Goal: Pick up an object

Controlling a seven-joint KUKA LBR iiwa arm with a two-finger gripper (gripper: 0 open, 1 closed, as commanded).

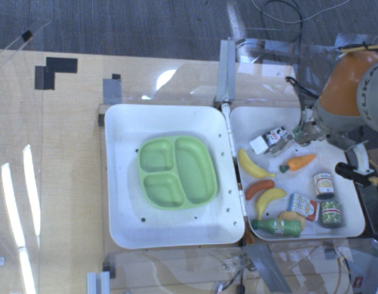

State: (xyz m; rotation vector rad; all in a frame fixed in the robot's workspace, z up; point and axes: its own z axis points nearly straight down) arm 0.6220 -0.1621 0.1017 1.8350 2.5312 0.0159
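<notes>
The right bin (354,228) holds several toy foods. A white box (260,144) lies at its upper left, with a small white, black and red piece (276,136) right beside it. My gripper (293,136) reaches in from the right and hangs low over the bin's upper middle, its tip next to that small piece. Just below it lies a carrot (299,162). Further down are two bananas (252,166) (269,199), a red sausage (258,189), two cans (323,184) (331,213), a snack packet (302,206) and a green bottle (276,226).
The left bin (118,164) holds a green divided plate (176,171). A metal divider (225,72) stands at the far edge between the bins. The arm's orange band (345,87) and cables hang over the right bin's upper right corner.
</notes>
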